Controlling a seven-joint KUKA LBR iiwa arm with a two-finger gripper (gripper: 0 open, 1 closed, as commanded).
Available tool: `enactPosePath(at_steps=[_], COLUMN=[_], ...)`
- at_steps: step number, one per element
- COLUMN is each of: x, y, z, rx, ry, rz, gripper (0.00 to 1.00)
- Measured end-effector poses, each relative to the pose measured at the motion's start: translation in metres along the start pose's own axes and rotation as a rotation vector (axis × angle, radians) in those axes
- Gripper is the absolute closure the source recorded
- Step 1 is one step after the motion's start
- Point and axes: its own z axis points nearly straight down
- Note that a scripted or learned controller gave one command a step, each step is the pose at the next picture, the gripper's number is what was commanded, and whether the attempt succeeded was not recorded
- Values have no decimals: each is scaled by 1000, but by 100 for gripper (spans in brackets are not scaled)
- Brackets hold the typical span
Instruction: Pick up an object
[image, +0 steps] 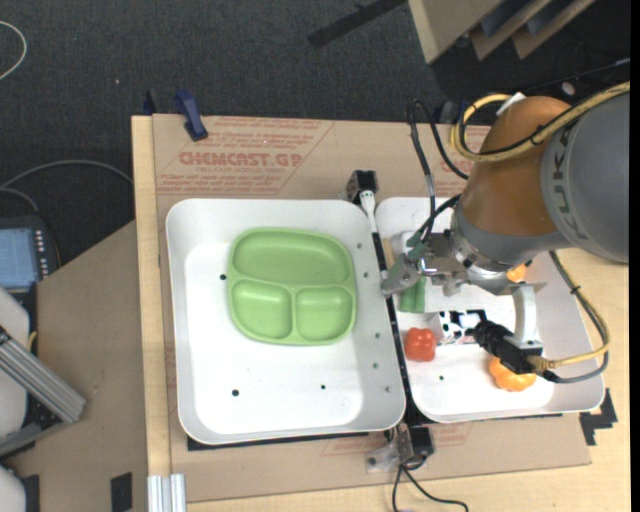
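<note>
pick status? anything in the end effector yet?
Done: arm is down over the right bin, end effector near its left wall by a green object. In hand: nothing visibly lifted; grip unclear. Left: red object and orange object lie on the bin floor; green tray sits in the left bin.

The arm (545, 170) covered much of the right bin (480, 400) and ran off the right edge; the green object (411, 298) beneath it was half hidden, its kind unclear
</note>
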Motion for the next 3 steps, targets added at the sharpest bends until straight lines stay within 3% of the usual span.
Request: enactPosePath(at_steps=[1, 2, 3], x=[48, 45, 79], y=[-24, -24, -54], z=[-138, -140, -192], rx=[-7, 5, 2], ry=[0, -5, -2], rz=[0, 7, 3], gripper=[0, 100, 100])
